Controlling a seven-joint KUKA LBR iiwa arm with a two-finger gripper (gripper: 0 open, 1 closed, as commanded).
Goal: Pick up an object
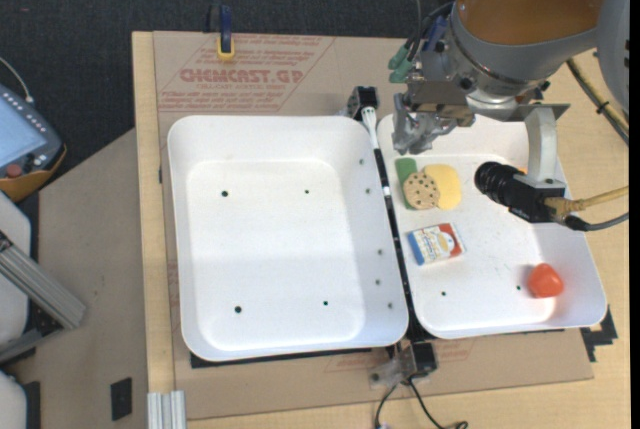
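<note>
Brown cardboard sheet (pixel 250 67) printed "CHEMCAST GP" lies under two bins. Metal two-finger gripper (pixel 415 143), opening unclear, hangs above a yellow dotted cookie-shaped toy (pixel 432 188) near the right white bin's (pixel 575 302) far left corner.

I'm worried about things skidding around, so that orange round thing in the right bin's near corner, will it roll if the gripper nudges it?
Probably. The orange ball-like object looks rounded, so a nudge would likely roll it. It sits close to the right bin's wall, which might stop it. It looks small and likely light.

The tool (pixel 413 139) hangs over the right bin (pixel 500 312), just above a yellow cookie (pixel 432 187).
</note>
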